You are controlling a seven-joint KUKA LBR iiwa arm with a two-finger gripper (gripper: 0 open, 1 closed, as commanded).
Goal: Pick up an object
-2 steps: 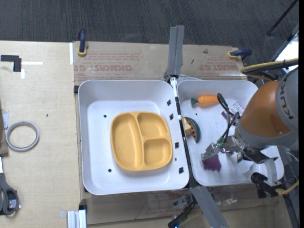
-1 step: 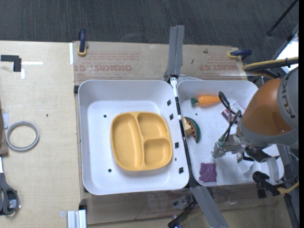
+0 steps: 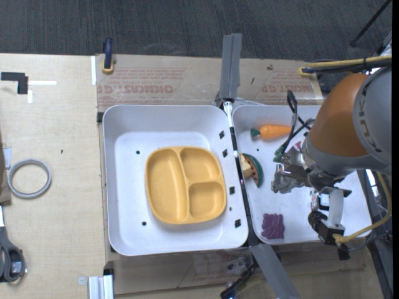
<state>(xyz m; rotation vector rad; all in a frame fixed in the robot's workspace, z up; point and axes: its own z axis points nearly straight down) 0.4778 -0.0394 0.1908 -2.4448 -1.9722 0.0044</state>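
My gripper point(image 3: 282, 180) hangs over the middle of the right bin point(image 3: 361, 220), under the grey arm and its orange band. An orange carrot point(image 3: 274, 131) lies at the bin's back, above the gripper. A green and tan piece point(image 3: 252, 167) rests against the bin's left wall, just left of the gripper. A purple object point(image 3: 272, 225) lies near the front edge, below the gripper. Nothing is visible between the fingers.
The left bin point(image 3: 121, 185) holds a yellow divided plate point(image 3: 185, 184). A grey roll of tape point(image 3: 27, 178) and scissors point(image 3: 11, 261) lie on the bench at far left. Cables trail below the wrist at the right bin's front right.
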